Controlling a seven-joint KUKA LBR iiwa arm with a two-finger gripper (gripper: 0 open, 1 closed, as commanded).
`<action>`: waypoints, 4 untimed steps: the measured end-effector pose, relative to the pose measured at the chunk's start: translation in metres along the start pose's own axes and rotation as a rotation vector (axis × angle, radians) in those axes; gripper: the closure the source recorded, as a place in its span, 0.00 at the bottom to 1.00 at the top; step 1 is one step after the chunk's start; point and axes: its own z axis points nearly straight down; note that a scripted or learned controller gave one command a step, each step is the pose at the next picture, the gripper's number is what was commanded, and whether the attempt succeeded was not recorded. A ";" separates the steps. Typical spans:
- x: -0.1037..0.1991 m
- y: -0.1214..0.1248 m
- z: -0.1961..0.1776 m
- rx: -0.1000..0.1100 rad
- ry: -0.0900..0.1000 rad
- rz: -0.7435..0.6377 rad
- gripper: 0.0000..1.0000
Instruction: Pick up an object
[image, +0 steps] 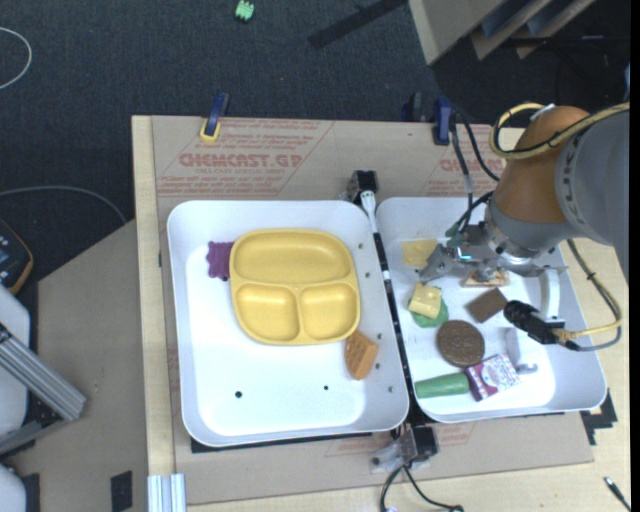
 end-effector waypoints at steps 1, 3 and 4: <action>-0.002 0.002 -0.015 -0.010 -0.005 0.002 1.00; -0.005 0.008 -0.104 -0.005 -0.002 0.000 1.00; -0.005 0.009 -0.136 -0.006 -0.001 0.000 1.00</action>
